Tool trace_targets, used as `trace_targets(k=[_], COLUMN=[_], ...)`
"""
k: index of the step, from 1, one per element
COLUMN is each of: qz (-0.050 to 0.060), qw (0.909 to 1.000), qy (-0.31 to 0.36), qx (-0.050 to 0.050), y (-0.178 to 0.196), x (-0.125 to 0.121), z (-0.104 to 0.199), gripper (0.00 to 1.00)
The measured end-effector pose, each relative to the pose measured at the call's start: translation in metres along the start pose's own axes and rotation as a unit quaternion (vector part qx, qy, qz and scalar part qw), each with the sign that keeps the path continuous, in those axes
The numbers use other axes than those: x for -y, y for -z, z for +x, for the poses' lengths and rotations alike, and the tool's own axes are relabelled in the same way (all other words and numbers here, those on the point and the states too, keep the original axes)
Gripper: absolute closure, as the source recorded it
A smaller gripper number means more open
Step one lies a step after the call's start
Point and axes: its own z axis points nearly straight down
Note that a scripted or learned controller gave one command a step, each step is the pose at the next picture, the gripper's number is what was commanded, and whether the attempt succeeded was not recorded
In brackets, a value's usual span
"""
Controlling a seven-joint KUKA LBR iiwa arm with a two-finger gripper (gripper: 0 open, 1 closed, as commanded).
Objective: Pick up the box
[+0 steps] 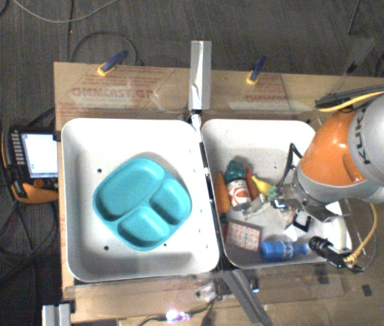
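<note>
Box (243,236): found lying flat on the floor of the right bin (260,138), down at about 7 o'clock of that bin, tucked near the dividing wall. A flat carton face with a reddish pattern is turned up, probably just how it landed when the stuff got dumped in.

Neighbours: a blue bottle (281,250) is laid on its side just beside the box at its 3 o'clock, close enough that touching can't be ruled out. A can (239,191) with a teal top and red label is seen at the box's 12 o'clock, with an orange stick-like thing (220,191) beside it and something yellow (263,184) further toward 2 o'clock.

Tool (268,202): held low over the right bin, up and to the right of the box at roughly its 1 o'clock, nearer the can than the box. Whether it's spread wide or closed up can't be told, since it's blurred and half hidden by the wrist. Nothing is visibly gripped.

Arm (341,158): reached in from 3 o'clock, so the bin's right half is covered by it.

Left bin (77,202): taken up by a teal divided tray (142,202), not involved.

Status guess: box not picked yet; a shift toward 7 o'clock would seemingly be needed before a descent.

Risk: the crowded bottle side could get bumped.
</note>
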Motion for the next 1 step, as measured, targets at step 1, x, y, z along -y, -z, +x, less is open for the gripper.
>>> trace_targets(k=[1], qz=[0.0], qw=[0.996], qy=[-0.09], qx=[0.003], y=[-0.0006], x=[-0.0506], z=[0.0096], gripper=[0.0])
